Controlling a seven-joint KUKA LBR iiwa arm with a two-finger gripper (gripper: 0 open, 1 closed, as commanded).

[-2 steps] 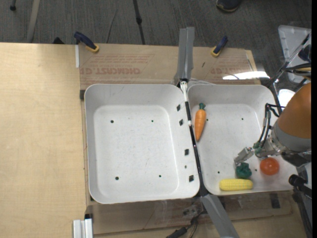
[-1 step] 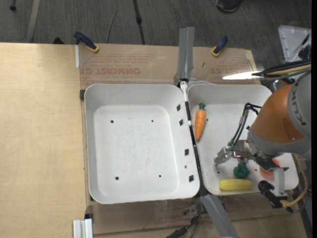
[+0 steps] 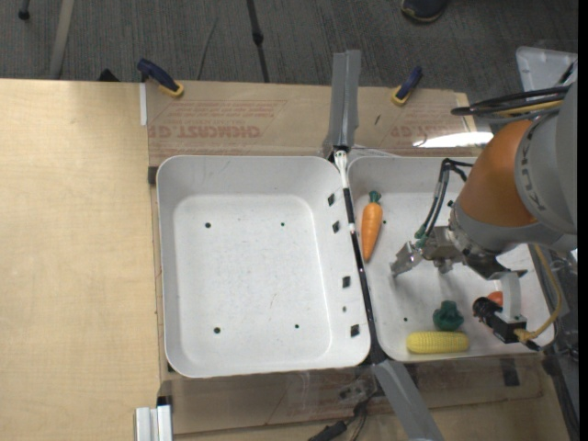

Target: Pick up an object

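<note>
carrot (image 3: 370,229): we judge it light, stiff, smooth; take hold across its thick orange middle
gripper (image 3: 404,263): fingers look spread, grasping nothing

We see open floor across the left bin (image 3: 248,265), free to pass. The right bin (image 3: 390,333) is tighter: a carrot (image 3: 369,228) lies by its left wall, corn (image 3: 437,342) and a green piece (image 3: 448,316) crowd its near edge, leaving a bare lane between them, where the gripper (image 3: 409,257) hangs.
</note>
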